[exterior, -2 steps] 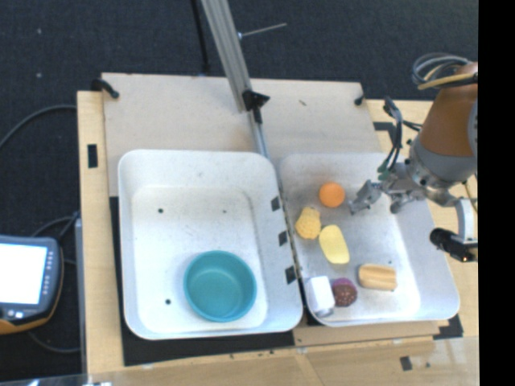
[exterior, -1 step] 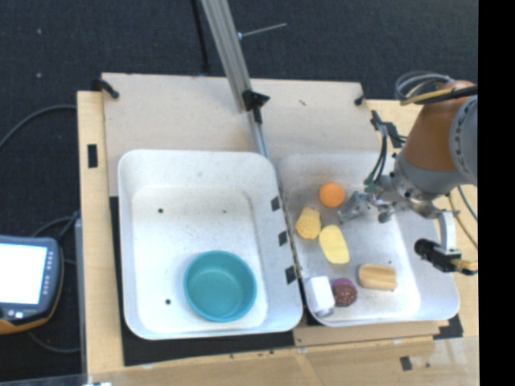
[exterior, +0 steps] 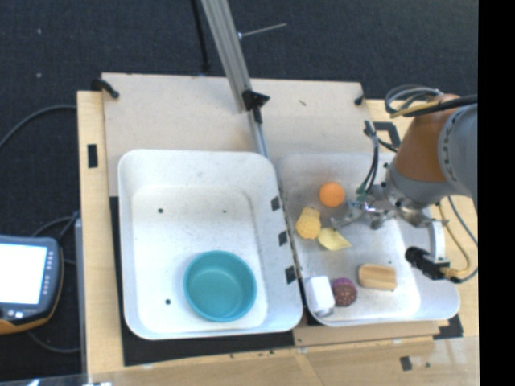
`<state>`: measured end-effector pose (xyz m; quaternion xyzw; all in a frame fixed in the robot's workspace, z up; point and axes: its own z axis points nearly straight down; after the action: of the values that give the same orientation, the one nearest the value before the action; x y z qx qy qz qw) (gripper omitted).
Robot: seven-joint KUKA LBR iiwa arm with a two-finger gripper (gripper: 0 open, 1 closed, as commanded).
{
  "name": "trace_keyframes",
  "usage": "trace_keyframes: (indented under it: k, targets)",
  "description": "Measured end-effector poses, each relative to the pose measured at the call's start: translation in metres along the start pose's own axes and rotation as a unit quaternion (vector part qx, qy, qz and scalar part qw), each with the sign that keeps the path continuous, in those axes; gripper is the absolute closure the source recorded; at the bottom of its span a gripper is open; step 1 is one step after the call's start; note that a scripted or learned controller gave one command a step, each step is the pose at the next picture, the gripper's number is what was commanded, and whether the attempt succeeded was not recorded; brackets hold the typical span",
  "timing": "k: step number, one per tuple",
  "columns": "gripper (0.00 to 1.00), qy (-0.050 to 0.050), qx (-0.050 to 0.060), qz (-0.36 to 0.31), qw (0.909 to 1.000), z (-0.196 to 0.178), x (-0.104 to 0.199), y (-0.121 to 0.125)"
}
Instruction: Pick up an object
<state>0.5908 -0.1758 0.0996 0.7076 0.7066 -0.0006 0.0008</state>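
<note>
Broadly, the risks sit in the right half of the bench [exterior: 177,111]. The left bin [exterior: 145,175] holds just a teal bowl [exterior: 220,286], well apart from the action. The right bin [exterior: 434,300] is crowded with small things, and the arm [exterior: 426,155] reaches over it from the right. Its gripper [exterior: 358,209] is low near the middle of that bin. Whether the gripper is apart or together cannot be told from this slanted view, and nothing can be seen held in it.

The likeliest targets lie just left of the gripper. An orange ball [exterior: 331,194] sits just up and left of the tip, and two yellow pieces [exterior: 308,223] [exterior: 334,240] lie side by side just below the ball, close to the bin's left wall. A tan block [exterior: 377,277] lies nearer the front, with a white piece [exterior: 320,293] and a dark red ball [exterior: 344,292] touching each other in the front left corner.

In my judgement the main danger is a miss. The ball is round and would probably roll off if nudged from one side instead of being straddled. The yellow pieces lie so close together that a closing grip could catch an edge of both, or push one against the wall and hold neither. A descent landing between ball and yellow pieces could shut on nothing at all. Cables looping off the wrist hang near the bin's right rim and might snag during a lift.
</note>
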Motion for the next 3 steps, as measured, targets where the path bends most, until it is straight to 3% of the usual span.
trace_keyframes:
  k: [1,3]
  targets:
    - [1.00,-0.001,-0.002,0.002,1.0000,-0.013,-0.001,0.001]
    - [1.00,0.000,-0.004,-0.002,1.0000,-0.120,0.005,0.001]
